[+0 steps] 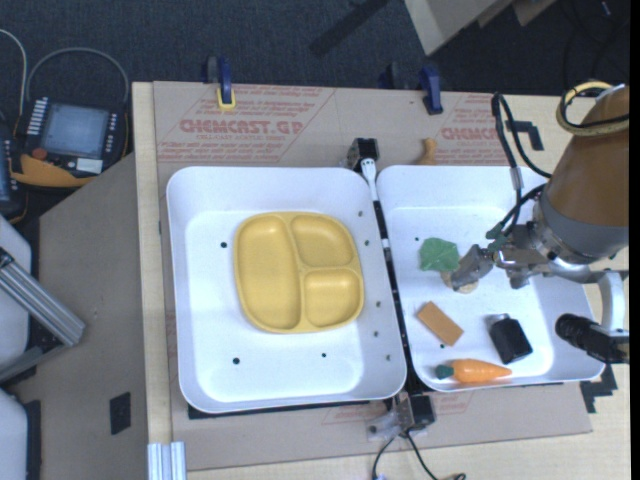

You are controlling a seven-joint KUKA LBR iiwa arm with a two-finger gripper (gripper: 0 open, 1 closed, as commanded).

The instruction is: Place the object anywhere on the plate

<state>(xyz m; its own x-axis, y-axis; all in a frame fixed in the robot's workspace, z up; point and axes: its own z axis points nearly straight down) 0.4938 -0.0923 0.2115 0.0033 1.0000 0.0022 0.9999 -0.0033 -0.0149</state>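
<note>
A yellow plate (298, 269) with three compartments lies in the middle of the left bin (200, 348). The right bin (540, 298) holds a green leafy toy (437, 254), a tan block (439, 322), a small black piece (510, 337) and an orange carrot with a green top (476, 372). My gripper (466, 274) reaches in from the right and hovers low in the right bin, just right of the green toy and above the tan block. Nothing shows in its grasp.
The grey arm with its orange band (590, 158) covers the right bin's far right side, with black cables (515, 158) looping above it. A black divider strip (383, 258) runs between the two bins. Blue clamps (225, 76) hold the cardboard at the back.
</note>
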